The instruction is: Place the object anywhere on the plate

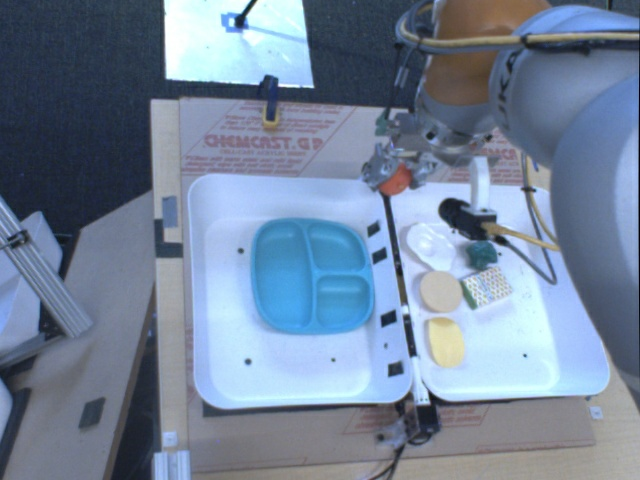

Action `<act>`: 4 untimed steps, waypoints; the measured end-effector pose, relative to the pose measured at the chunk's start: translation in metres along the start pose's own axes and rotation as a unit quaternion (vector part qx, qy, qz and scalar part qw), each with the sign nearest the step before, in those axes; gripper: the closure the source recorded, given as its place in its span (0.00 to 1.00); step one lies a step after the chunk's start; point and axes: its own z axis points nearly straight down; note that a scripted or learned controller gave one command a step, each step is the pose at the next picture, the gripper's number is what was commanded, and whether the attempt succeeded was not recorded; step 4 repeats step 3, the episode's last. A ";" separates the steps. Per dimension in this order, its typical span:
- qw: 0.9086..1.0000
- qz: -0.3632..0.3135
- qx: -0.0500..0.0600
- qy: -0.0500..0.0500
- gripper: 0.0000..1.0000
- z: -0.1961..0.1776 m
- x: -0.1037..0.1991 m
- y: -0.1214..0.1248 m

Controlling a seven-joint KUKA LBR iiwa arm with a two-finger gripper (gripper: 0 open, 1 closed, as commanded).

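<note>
A blue plate (310,273) with three compartments lies in the middle of the left bin (215,268). My gripper (396,174) hangs above the far end of the wall between the two bins, up and to the right of the plate. A small orange-red object (399,179) shows between its fingers, held clear of the bin floor. Nothing lies on the plate.
The right bin (560,348) holds a white piece (428,240), a teal lump (482,254), a tan round disc (440,291), a yellow oval (446,341) and a speckled block (486,288). Black clips (381,258) line the wall between the bins.
</note>
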 end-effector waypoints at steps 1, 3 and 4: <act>1.000 -0.001 0.000 0.001 1.00 0.011 0.059 0.003; 1.000 0.001 0.000 0.000 0.00 0.004 0.085 -0.014; 1.000 0.001 0.000 0.000 0.00 0.004 0.085 -0.014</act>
